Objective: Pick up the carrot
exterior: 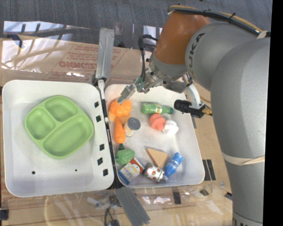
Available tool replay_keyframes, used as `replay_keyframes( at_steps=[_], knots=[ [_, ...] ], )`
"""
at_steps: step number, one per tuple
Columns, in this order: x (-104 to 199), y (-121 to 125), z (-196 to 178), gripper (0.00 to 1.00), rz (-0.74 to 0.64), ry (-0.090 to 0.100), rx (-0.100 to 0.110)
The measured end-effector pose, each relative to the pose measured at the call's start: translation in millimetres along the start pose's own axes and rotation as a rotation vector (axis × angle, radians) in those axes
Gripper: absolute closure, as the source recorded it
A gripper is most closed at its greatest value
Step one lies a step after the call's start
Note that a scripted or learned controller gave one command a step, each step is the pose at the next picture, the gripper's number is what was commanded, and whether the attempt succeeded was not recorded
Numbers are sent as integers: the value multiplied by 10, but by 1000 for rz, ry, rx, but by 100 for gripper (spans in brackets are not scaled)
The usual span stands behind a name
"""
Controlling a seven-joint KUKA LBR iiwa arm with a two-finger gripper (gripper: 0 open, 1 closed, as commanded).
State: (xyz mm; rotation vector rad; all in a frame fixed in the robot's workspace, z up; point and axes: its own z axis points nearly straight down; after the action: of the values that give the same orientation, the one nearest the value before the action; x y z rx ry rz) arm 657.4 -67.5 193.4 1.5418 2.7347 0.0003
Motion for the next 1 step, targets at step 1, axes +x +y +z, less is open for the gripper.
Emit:
replay_keyframes(
  at_steps=[1],
  knots=[
    [-324, -213, 1023, 0, 322, 3, 5]
  ],
)
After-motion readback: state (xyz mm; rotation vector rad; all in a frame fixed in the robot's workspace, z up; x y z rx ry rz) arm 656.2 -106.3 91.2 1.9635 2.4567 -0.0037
